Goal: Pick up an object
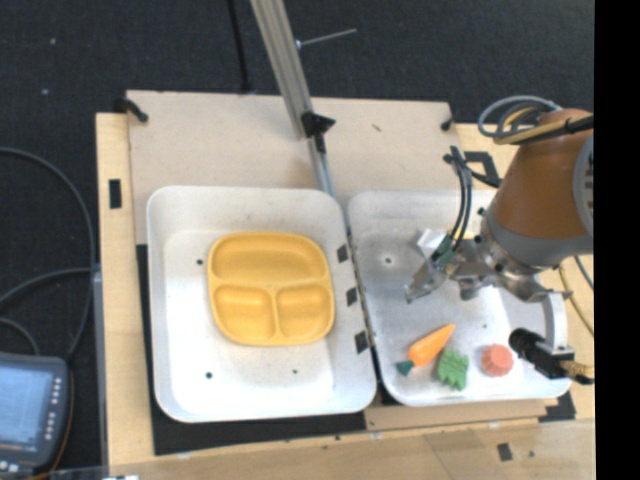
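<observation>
From the overhead camera we see the gripper low over the right bin, near its middle, jaws released with nothing between them. Carrot, green toy and reddish round piece lie along the near edge (all apart from the fingers). Yellow divided plate sits in the left bin.

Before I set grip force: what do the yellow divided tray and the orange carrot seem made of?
Yellow divided tray: probably moulded plastic, with an even colour and soft sheen. Orange carrot: likely a plastic or rubber toy, uniformly coloured with a matte look; hardness unclear.
</observation>
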Robot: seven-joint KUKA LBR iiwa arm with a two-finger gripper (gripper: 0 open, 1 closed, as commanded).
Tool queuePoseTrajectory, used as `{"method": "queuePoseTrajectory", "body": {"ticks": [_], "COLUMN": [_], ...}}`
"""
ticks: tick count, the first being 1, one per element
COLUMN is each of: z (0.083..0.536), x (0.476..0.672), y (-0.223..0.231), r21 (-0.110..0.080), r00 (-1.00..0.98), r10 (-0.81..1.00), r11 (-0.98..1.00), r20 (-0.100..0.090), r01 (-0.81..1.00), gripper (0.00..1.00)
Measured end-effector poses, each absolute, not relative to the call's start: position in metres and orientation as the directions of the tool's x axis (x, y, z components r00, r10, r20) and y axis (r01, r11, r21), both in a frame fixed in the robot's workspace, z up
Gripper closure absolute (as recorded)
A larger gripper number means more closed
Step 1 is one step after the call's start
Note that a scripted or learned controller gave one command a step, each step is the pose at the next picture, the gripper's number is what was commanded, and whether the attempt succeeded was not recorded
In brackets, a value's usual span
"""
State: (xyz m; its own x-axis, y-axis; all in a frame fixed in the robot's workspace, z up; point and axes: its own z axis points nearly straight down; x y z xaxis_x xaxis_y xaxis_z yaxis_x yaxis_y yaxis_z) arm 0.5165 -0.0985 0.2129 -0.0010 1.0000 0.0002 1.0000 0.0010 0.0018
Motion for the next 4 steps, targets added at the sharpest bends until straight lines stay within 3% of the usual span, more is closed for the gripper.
{"method": "queuePoseTrajectory", "body": {"ticks": [1,4], "z": [0.213,0.1], "x": [0.517,0.508], "y": [-0.099,-0.11], "r21": [0.003,-0.001], "r00": [0.002,0.002], "r10": [1.0,1.0], "r11": [-0.002,-0.002], "r20": [0.0,-0.001], "r01": [1.0,1.0], "gripper": [0.0,0.0]}}
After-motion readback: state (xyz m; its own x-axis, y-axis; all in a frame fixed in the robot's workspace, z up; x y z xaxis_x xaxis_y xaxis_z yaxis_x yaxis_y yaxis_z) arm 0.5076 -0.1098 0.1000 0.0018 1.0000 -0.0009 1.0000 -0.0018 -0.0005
